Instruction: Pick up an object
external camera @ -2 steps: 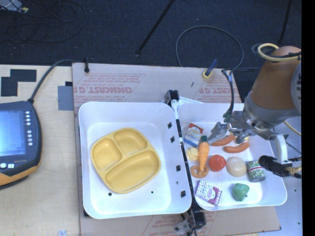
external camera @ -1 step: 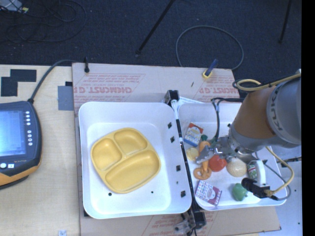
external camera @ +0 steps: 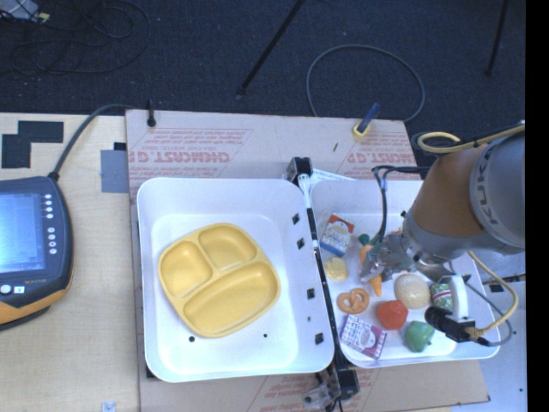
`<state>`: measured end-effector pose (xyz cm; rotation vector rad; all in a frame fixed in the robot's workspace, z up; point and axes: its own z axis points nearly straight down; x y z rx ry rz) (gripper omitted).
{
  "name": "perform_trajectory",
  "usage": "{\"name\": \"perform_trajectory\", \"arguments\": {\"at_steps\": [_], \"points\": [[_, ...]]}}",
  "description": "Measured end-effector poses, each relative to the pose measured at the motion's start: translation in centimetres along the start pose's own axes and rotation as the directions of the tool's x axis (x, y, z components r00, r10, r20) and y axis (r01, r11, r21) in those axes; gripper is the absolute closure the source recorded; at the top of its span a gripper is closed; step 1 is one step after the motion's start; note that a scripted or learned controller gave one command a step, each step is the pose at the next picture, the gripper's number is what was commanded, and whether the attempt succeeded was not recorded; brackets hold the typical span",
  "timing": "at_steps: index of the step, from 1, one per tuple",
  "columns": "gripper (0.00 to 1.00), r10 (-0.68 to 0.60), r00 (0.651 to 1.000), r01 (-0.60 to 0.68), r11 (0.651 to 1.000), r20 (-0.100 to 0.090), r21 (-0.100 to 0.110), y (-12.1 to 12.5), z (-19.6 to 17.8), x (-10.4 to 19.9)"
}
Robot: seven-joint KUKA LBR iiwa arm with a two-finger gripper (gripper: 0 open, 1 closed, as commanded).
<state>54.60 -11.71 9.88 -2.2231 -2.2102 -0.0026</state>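
Seen from the camera fixed above the bench, the arm (external camera: 467,200) came in from the right, its orange band sitting over the upper part of the right bin (external camera: 343,187), and its gripper (external camera: 383,263) was down among the objects near that bin's middle. The metal parts there were small and blurred against the clutter, so whether the claw was spread or closed, and whether anything sat between it, could not be told. The things to pick from all lay in the right bin: a small red and white carton (external camera: 336,235) near the divider, a pale yellow piece (external camera: 335,269) just below it, a pretzel (external camera: 352,300) lower still, and a pink and white packet (external camera: 363,336) near the bottom edge. To the right of those were a red tomato-like ball (external camera: 391,314), a pale round object (external camera: 412,290) just beside the gripper, and a green piece (external camera: 419,335) close to the bottom rim. The left bin (external camera: 163,204) held a yellow divided tray (external camera: 219,278), lying flat and at a slant. A teach pendant (external camera: 30,243) rested on the bench well apart at the left.
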Motion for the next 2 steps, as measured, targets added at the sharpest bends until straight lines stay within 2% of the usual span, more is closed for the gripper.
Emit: {"name": "perform_trajectory", "arguments": {"at_steps": [1,2], "points": [[1.0,-0.012,1.0,0.012,1.0,0.004,-0.008,1.1,-9.4,5.2],[1.0,-0.009,1.0,0.009,1.0,0.005,-0.002,3.7,-10.7,7.6]]}}
